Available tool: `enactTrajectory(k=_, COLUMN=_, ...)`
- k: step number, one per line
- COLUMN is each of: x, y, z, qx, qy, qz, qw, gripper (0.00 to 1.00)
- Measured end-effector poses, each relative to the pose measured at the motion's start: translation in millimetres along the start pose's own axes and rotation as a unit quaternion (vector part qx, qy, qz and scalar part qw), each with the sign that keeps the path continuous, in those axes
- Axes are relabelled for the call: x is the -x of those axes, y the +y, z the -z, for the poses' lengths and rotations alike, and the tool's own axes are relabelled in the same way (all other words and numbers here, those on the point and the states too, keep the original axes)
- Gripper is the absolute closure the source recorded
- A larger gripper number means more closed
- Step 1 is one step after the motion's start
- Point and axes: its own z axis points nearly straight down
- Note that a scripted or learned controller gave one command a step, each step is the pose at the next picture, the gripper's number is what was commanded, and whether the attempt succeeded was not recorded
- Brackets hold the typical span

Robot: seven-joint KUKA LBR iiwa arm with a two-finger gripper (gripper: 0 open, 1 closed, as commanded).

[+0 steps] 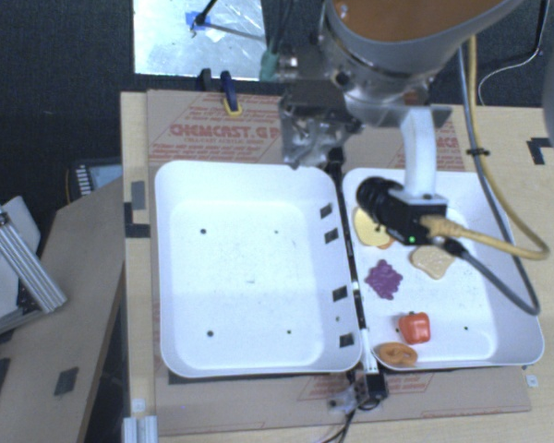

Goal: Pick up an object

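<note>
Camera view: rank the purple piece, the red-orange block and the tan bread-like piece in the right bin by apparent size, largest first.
1. Tan bread-like piece
2. Purple piece, nearly equal to the tan one; that order is unsure
3. Red-orange block, smallest

Even, fairly bright light falls from above, and the white bins [249, 275] look slightly washed out with only faint shadows. The arm [415, 17], close to the lens, is blurred (the whole frame is soft and grainy), while the background upper left stays dark.
</note>
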Motion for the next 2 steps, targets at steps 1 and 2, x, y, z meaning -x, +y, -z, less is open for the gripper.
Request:
enactTrajectory(k=1, x=-19.5, y=0.5, z=0.1, qx=0.0, qy=0.0, qz=-0.001, qw=1.0, gripper=1.0)
enactTrajectory(k=2, x=-18.7, y=0.6, z=-0.1, qx=0.0, qy=0.0, qz=-0.002, qw=1.0, gripper=0.0)
